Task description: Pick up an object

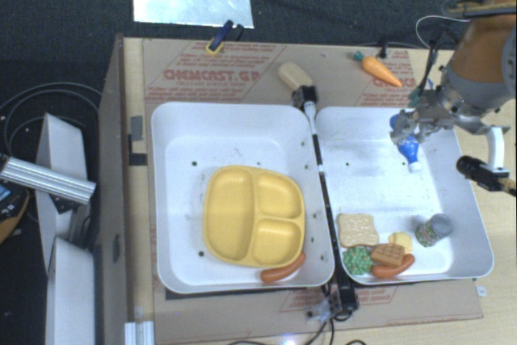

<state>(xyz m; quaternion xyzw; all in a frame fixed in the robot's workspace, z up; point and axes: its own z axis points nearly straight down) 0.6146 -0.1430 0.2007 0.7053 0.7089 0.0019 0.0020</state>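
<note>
- I am looking down on the gripper (410, 143), which is hanging over the upper right part of the right bin (467, 198), with the arm (483, 52) reaching in from the right edge.
- Its blue-tipped end is pointing down toward the bin floor; I cannot tell from this angle how it is set, and I am seeing nothing caught in it.
- The patch of bin floor directly beneath it is looking bare, so a straight descent from here would, in my judgement, be meeting only plastic.
- The candidates are lying in a cluster along the near edge of that same bin, well apart from the gripper and toward the bottom of the view.
- The closest one is the small grey can (434, 229), sitting just right of the gripper's line and toward the near wall; it is looking squat, with no obvious long axis.
- Further left are the bread slice (356, 229), the waffle (387, 254), the green peas (359, 260) and a red sausage (394, 268), all crowding or touching one another.
- I am judging the can the easier target, since it is standing apart from the rest.
- The left bin (182, 149) is holding a yellow divided plate (252, 214) and an orange sausage (283, 271), farther off across the divider.
</note>
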